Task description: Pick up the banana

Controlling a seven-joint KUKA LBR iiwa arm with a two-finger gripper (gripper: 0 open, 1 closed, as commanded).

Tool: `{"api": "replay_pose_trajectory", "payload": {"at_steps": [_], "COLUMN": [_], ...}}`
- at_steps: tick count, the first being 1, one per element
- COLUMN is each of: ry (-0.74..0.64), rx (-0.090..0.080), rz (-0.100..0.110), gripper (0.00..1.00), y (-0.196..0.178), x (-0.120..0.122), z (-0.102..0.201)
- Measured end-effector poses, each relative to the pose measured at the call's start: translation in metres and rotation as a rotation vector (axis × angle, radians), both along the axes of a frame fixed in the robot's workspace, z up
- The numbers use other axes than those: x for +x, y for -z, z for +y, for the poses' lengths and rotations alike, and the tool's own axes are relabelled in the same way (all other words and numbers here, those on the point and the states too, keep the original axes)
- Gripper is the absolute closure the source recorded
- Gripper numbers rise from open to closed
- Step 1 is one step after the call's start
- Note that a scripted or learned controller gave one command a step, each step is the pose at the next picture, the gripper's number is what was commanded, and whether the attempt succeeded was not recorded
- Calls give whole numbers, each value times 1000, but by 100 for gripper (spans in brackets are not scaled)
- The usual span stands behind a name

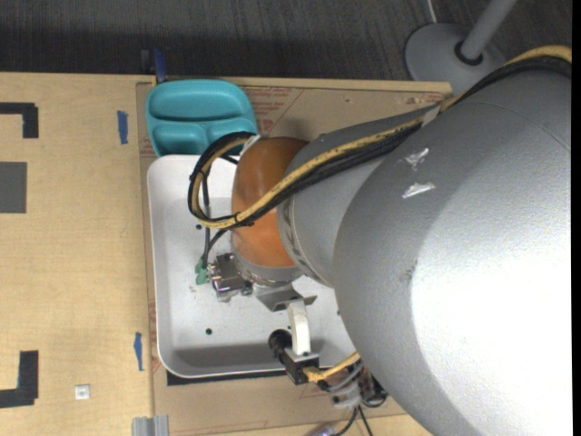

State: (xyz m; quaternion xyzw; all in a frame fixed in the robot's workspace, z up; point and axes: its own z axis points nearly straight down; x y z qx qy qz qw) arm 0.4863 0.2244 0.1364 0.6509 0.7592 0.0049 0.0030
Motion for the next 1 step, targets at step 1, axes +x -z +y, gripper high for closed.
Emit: {"api": "replay_pose_trajectory", "payload": {"at_steps": [1], "ry": [-1], "rx": [0], "rz": [-1], "gripper": [100], "y": [-10], "x": [0], "z": [0]}}
